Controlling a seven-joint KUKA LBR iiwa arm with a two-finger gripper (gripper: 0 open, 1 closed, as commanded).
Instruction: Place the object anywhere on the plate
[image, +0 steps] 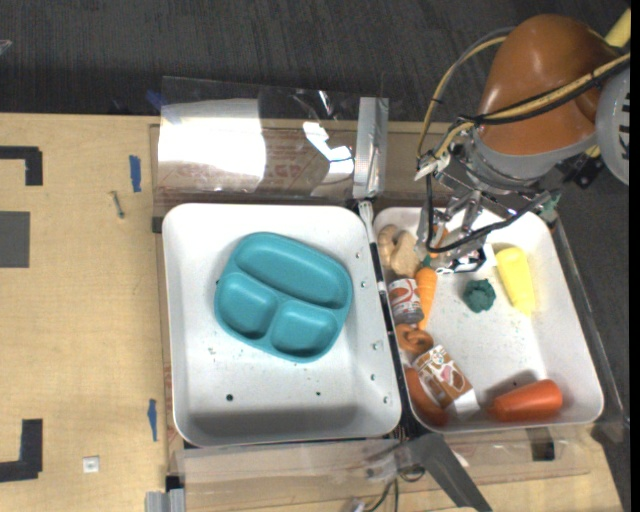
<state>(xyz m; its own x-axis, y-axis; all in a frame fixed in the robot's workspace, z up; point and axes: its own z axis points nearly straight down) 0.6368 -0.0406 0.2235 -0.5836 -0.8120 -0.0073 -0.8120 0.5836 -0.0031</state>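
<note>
A: Where does the plate (284, 294) lie?

B: In the left bin (190, 390), about its middle. The right bin (570, 330) sits just right of that bin.

A: And inside the right bin?

B: Along its left wall, a carrot (426, 291) and a can (404, 297); below them a packet (445, 374). A corn cob (514, 275) lies at upper right, another vegetable (526, 400) at the near edge.

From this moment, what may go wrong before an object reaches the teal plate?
1. The gripper hangs over the right bin's crowded left side, where the carrot, a can and other items touch; it may catch two things or none.
2. The divided teal plate lies in the other bin, so a weakly held item could drop while crossing the rims.
</note>
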